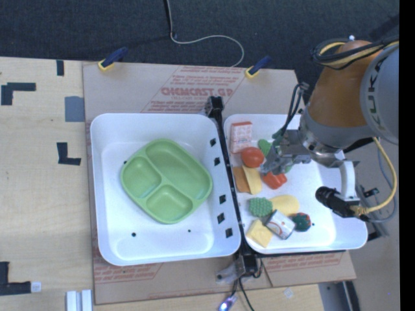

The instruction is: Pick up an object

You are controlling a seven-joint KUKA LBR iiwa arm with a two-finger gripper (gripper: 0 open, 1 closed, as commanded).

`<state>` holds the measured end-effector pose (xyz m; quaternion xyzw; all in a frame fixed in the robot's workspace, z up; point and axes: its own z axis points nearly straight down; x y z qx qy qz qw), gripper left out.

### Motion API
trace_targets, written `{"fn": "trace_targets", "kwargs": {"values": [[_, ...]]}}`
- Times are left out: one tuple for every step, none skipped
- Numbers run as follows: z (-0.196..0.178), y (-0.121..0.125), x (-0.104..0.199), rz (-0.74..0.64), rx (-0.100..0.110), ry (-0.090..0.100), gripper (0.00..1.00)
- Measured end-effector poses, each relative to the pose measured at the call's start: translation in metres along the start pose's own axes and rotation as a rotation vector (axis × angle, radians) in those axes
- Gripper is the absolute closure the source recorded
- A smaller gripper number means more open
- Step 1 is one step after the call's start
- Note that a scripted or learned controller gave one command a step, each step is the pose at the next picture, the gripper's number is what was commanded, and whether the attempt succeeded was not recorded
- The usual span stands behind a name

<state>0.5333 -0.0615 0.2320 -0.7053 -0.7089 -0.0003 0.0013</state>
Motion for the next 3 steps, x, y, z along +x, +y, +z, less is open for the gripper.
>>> {"fn": "trace_targets", "kwargs": {"values": [[-0.001, -0.006, 0.004, 0.003, 0.001, -0.002, 1.0], [0.008, 0.001, 0.005, 0.004, 0.002, -0.003, 1.0], [0.018, -0.005, -0.002, 0.005, 0.003, -0.003, 1.0]]}}
